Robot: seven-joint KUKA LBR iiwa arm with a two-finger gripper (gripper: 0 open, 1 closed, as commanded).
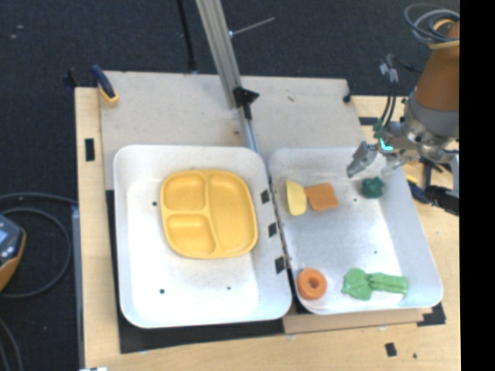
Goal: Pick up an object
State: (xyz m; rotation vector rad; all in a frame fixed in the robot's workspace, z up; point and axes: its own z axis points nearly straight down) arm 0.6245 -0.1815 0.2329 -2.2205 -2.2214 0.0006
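The right bin (402, 230) holds several small items. A yellow piece (295, 198) and an orange-brown block (322, 197) lie side by side near its left wall. An orange ring (312, 284) and a light green toy (373, 284) lie along its front edge. A small dark green piece (373, 187) rests near the far right corner. My gripper (376, 161) hangs just above and behind that dark green piece, open, with nothing between its fingers.
The left bin (139, 284) bears a yellow divided plate (209, 212). A slanted metal post (220, 45) rises behind the bins, between them. Cables hang around the arm at the right edge of the bench.
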